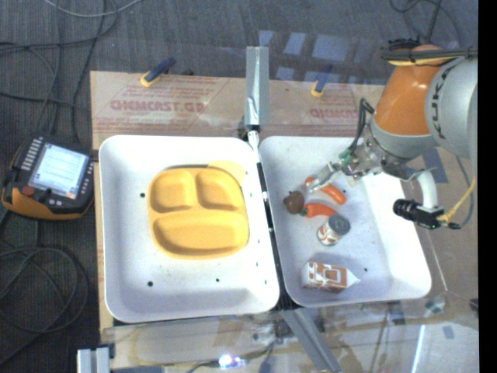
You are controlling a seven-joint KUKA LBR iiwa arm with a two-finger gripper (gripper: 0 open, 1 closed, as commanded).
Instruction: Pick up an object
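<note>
In the left bin lies a yellow tray. In the right bin, 2 orange carrots sit just below-left of the gripper; its opening I cannot tell. They look light, stiff and smooth: grip mid-length. Their long axes run left-right, slightly slanted.

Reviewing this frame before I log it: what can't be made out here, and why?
- Pincer: too small and blurred in the camera view to tell how it is set, or whether it touches the orange pieces.
- Arm: its base is cut off by the right edge.
- Small carton: its print is too small to read.
- Round can: its label is too blurred to read.
- Brown lump: too small to identify.
</note>
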